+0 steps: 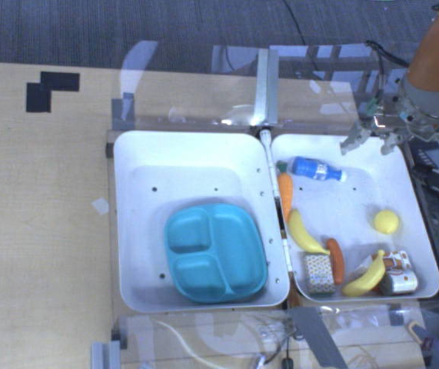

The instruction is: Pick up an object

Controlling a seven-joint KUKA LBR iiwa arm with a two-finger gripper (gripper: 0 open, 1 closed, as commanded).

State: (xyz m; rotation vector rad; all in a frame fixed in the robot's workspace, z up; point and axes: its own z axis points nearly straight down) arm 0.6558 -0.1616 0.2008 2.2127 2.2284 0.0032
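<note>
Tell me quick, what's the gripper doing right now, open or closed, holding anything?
Gripper: open, holding nothing, above the right bin's far corner.

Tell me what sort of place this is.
Probably a robot grasping test bench in a lab: two shallow white bins side by side, toy food like a yellow plastic banana, and a grey arm's gripper above the right bin.

Robot arm, seen from above at a slant. The arm [434, 60] is shown entering from the right edge of the view, its orange band uppermost and the grey wrist section below it. The pincer [373, 141] is carried at the arm's lower left end, pointing downward, with its two fingers [353, 141] spread apart. Nothing is seen between the fingers.
</note>
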